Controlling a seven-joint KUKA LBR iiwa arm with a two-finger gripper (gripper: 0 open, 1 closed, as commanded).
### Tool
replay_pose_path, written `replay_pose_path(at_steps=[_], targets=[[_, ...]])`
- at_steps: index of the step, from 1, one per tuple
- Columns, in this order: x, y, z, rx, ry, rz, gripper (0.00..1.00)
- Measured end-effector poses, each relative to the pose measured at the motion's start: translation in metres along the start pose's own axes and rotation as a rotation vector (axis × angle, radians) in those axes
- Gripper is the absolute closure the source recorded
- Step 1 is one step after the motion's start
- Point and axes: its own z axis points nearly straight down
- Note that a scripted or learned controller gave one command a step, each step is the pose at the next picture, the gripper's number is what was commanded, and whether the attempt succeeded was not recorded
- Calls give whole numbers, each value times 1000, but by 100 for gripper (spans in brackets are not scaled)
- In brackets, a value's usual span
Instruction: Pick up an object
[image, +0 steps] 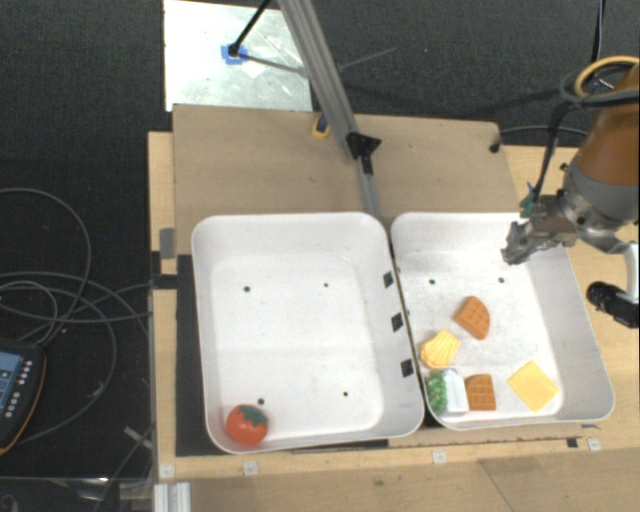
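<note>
White plastic, 2 shallow bins side by side on the bench. I read the gripper (520, 243) as sitting over the upper right part of the right bin (575, 290), with the arm (600, 170) coming in from the right edge. Whether its jaws are wide or narrow I cannot tell; it shows as a small dark shape at this angle, and I see nothing between them.

Candidates in the right bin, all in its lower half: an orange waffle piece (473, 317) nearest the gripper, a pale yellow shell-like piece (440, 350) by the dividing wall, a green and white item (443, 391) in the lower left corner, a second orange waffle piece (480, 392) just beside it, and a yellow cheese slice (533, 386) further right. The left bin (215, 300) holds 1 red tomato (246, 424) in its lower left corner, well apart from the gripper.

Progress, my judgement: 0 objects lifted. Choice of target, descent, closing and lift all remain.
</note>
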Motion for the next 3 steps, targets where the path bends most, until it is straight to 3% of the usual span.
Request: replay_pose_path(at_steps=[1, 3], targets=[[0, 1, -23, 3, 1, -1, 100], [107, 6, -3, 7, 4, -7, 100]])
